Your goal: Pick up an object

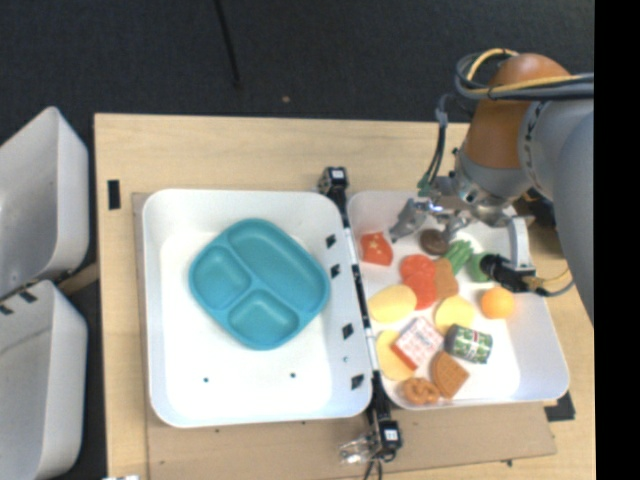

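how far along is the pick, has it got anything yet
Nothing looks picked yet: the toy food lies piled in the right bin, and the blue tray sits in the left bin. The end effector is low over the pile's far end. Grasping and lifting remain.

Light wooden bench top (250, 153) set on a dark, near-black carpeted floor (200, 38), seen from above at a slant. A thin dark line, cable or seam, crosses the floor at the far side. At the left edge stand two white moulded pieces (35, 203), one nearer (35, 388), kind uncertain. Lighting is even, with soft shadows.
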`<control>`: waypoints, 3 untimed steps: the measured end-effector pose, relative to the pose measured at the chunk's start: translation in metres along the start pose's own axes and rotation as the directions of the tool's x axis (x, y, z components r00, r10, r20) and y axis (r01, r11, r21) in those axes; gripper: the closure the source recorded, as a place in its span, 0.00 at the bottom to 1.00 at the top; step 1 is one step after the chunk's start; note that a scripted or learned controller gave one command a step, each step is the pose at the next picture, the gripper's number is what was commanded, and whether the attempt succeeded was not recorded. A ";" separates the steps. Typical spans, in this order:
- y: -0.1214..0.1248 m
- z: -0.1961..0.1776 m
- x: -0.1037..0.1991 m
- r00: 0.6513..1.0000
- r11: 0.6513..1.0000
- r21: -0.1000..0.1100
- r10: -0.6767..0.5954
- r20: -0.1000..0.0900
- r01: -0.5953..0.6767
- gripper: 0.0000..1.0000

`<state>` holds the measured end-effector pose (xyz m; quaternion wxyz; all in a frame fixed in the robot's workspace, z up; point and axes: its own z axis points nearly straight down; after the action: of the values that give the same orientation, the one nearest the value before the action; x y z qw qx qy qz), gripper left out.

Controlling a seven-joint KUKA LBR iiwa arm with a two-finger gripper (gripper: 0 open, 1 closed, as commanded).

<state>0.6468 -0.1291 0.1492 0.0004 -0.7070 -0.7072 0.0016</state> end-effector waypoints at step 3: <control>-0.005 -0.019 0.002 1.000 1.000 -0.009 0.005 0.000 -0.005 1.00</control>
<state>0.6415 -0.1268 0.1683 -0.0027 -0.7088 -0.7054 -0.0018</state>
